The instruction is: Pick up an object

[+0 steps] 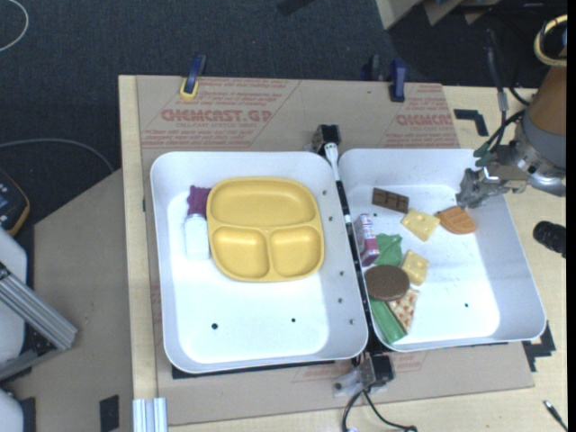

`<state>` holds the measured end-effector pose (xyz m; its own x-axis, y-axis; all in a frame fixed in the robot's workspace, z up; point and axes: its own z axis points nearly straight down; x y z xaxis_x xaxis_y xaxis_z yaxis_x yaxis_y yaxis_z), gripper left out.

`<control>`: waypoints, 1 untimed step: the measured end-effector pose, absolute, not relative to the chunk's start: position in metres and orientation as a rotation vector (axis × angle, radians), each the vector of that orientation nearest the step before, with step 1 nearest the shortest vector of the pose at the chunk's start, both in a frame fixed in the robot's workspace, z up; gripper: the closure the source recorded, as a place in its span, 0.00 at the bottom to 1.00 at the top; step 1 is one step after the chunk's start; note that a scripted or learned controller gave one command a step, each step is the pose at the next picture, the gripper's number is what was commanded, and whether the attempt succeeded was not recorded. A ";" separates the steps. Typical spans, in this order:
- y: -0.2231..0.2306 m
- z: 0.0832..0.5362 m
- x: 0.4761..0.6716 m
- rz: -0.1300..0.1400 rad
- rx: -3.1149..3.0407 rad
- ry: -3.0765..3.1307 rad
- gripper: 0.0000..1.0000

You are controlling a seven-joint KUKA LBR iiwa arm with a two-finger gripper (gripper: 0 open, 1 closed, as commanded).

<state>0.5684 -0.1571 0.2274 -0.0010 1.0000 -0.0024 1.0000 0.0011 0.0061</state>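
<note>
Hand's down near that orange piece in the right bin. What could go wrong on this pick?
1. The hand sits beside the flat orange piece, close to the right bin's far wall; it may slide off a thing that thin.
2. The yellow cheese wedge lies just beside the orange piece and could get nudged or grabbed instead.

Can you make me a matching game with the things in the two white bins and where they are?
Things:
1. yellow plastic divided tray
2. brown rectangular chocolate bar
3. round dark brown cookie
4. flat orange oval piece

Places:
A. right bin, far side
B. left bin
C. right bin, beside the gripper
D. right bin, near left

Pairs: 1-B, 2-A, 3-D, 4-C
</note>
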 end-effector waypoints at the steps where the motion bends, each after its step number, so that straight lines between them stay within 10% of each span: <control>1: -0.102 0.236 0.582 0.006 2.212 2.227 1.00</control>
